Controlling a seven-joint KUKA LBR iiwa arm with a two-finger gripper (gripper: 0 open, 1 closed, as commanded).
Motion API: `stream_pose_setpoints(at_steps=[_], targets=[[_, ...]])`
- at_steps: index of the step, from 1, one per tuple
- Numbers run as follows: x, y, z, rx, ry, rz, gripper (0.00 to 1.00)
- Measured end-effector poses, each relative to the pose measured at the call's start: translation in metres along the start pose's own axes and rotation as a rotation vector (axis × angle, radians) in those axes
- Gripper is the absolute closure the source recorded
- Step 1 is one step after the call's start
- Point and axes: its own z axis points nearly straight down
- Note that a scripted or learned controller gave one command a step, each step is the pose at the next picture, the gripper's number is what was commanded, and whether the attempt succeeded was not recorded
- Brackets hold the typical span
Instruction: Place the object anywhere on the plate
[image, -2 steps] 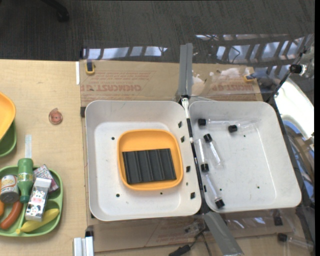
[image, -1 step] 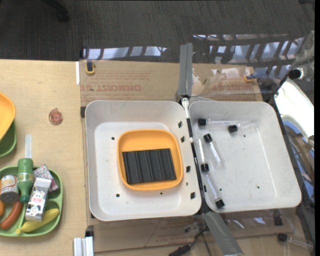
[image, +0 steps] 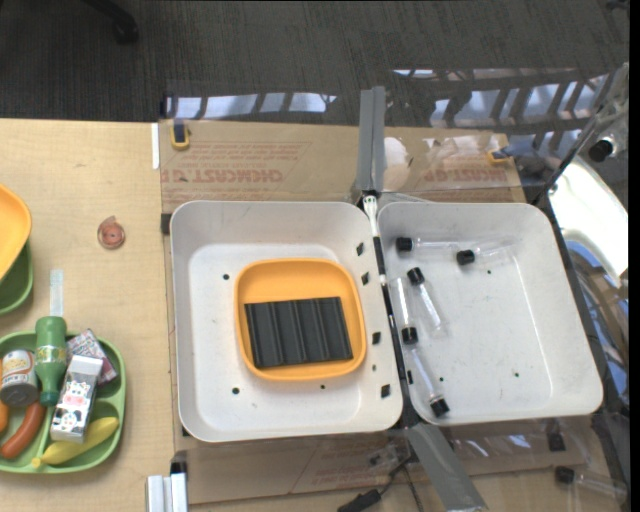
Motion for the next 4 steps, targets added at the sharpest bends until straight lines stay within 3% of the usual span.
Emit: stream_pose_setpoints(at_steps=[4], targets=[[-0.0001,0.0008,0.0091,-0.006,-0.002,-1.435,1.0]])
